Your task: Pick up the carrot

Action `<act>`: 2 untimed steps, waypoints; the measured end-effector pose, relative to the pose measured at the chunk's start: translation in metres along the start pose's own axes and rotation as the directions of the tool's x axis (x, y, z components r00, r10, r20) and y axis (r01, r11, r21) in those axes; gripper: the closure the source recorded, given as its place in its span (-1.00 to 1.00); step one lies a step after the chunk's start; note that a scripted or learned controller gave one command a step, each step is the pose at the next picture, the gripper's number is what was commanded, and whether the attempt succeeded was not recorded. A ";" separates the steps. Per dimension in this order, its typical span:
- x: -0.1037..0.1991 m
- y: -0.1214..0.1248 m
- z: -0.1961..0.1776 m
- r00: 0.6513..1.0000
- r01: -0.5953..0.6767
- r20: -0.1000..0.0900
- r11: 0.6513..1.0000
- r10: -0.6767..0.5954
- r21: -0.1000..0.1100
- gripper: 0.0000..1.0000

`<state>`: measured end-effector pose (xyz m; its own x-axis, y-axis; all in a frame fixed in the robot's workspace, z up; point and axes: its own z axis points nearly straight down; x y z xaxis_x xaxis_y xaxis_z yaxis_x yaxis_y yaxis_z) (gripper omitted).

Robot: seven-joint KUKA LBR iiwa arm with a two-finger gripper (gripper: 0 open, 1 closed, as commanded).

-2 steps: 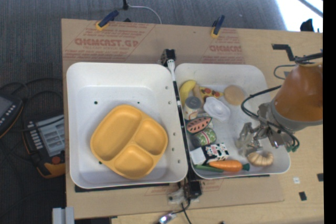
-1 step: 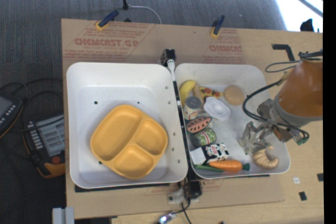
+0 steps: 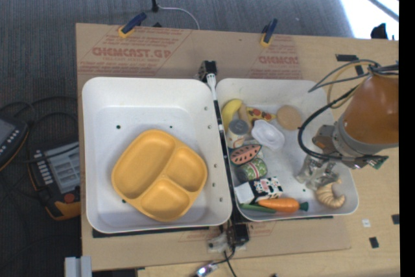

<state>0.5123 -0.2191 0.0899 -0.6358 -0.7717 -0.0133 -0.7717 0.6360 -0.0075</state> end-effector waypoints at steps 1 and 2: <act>-0.003 -0.003 0.001 0.935 0.355 -0.001 0.935 -0.355 -0.006 1.00; -0.017 0.012 -0.021 0.788 0.616 -0.002 0.787 -0.616 -0.014 1.00</act>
<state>0.5136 -0.1982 0.1110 -0.0252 -0.9997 -0.0039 -0.9997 0.0252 -0.0004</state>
